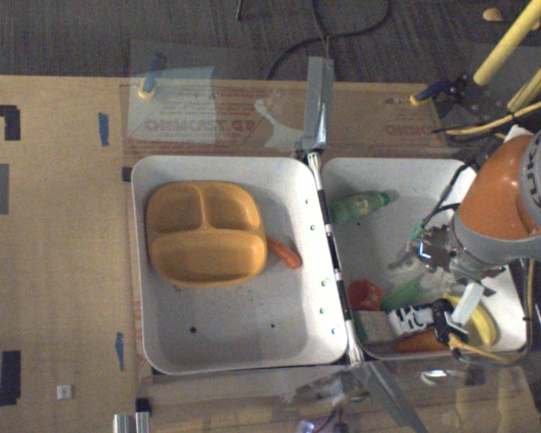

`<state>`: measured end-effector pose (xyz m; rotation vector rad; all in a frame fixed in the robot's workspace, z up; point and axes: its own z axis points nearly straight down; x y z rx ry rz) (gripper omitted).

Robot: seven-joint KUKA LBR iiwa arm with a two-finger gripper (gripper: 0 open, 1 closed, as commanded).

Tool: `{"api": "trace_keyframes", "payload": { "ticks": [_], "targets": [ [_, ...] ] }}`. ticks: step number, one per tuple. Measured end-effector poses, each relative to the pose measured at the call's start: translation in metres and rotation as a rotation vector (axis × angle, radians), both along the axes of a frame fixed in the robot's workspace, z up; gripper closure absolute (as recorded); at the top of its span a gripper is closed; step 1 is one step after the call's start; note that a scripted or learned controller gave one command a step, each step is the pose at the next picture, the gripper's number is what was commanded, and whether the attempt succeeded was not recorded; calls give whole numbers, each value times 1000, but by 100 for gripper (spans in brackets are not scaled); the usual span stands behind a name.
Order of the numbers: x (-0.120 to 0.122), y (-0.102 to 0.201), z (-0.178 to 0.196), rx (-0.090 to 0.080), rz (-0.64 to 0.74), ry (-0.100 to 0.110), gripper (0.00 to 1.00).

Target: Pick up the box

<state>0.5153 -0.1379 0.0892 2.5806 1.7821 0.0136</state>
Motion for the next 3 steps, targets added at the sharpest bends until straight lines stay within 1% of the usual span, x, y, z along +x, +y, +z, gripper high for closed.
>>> {"api": "trace_keyframes", "payload": {
  "ticks": [1, 2, 3],
  "targets": [
    [-32, -9, 0, 0, -23, -1, 0],
    [45, -1, 0, -4, 53, 0, 0],
    [14, -8, 0, 2, -172, 1, 0]
  ]
}}
